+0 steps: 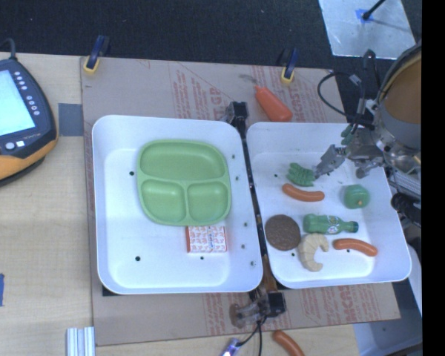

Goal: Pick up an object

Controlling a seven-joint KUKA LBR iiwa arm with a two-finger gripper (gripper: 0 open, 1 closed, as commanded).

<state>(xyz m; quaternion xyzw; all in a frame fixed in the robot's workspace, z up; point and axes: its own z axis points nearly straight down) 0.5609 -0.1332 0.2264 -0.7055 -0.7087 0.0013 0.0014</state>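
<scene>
A rounded grey arm [406, 117] is seen at three o'clock, marked by an orange band [402, 93]. Black cables [340, 95] are looped beside the wrist. Metallic grey fingers [328, 159] are carried on the gripper [346, 160].

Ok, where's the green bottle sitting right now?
The green bottle lies on its side in the right bin, toward its near edge, between the brown round patty on its left and the sausage at its right, just above the croissant.

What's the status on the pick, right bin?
Tool low over right bin, nothing visibly held. Nearest item: green leafy toy, just beside it. Sausage close by; no other obstruction.
</scene>
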